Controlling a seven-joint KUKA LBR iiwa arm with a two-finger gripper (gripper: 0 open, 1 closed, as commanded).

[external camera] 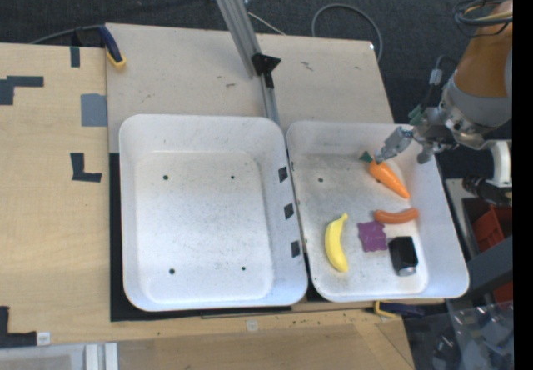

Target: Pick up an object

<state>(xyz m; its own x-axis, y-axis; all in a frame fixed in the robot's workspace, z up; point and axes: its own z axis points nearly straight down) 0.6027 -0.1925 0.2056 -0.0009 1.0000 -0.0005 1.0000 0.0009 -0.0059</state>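
Two white bins on the bench; gripper [405,143] hovers above the carrot [388,177], fingers apart, holding nothing. Tapered carrot could roll away and slip out.

I see a carrot [388,176], sausage [395,215], banana [336,243], purple block [371,236] and black box [403,254] lying loose in the right bin [441,277].

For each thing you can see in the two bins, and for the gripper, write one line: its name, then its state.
carrot: lying in the right bin, gripper just above its green end
small orange piece: lying flat
banana: lying flat
purple block: resting between banana and black object
black object: lying near the front wall
gripper: over the right bin, holding nothing visible
left bin: sitting beside the right one
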